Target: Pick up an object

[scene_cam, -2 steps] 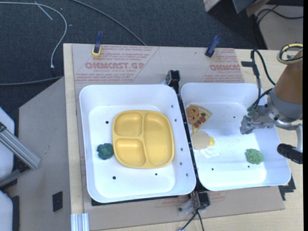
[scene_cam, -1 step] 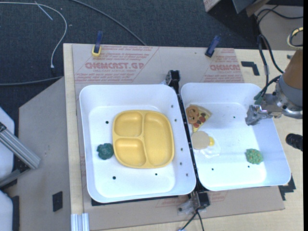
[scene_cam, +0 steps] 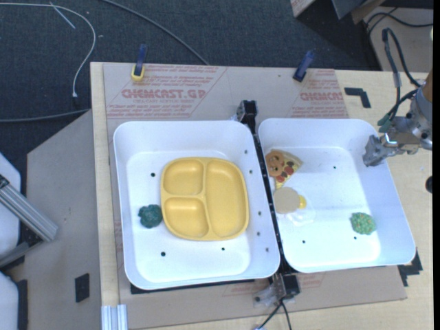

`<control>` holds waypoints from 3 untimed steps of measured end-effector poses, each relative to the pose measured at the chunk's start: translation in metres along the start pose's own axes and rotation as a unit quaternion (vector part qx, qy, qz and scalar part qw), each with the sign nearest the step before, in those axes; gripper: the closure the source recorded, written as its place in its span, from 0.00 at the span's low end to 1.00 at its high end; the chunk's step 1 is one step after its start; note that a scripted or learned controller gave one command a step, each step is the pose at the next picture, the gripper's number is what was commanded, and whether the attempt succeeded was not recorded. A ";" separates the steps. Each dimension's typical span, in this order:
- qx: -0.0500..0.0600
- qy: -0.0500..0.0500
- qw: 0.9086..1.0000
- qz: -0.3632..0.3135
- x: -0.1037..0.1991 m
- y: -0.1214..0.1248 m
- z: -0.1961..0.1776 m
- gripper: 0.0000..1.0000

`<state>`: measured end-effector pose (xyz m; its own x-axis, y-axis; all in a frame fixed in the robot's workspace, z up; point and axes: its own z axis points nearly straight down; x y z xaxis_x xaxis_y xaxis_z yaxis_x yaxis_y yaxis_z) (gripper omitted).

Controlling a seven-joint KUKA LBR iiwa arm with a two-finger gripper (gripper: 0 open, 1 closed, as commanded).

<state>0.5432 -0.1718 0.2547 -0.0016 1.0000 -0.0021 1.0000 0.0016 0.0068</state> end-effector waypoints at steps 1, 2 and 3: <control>0.002 0.001 1.000 -0.002 0.047 0.021 0.003 1.00; 0.004 0.002 1.000 -0.003 0.103 0.037 0.016 1.00; 0.002 0.002 1.000 -0.002 0.156 0.050 0.009 1.00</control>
<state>0.5927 -0.0153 0.2457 -0.0061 1.0000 0.0016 1.0000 0.0061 0.0023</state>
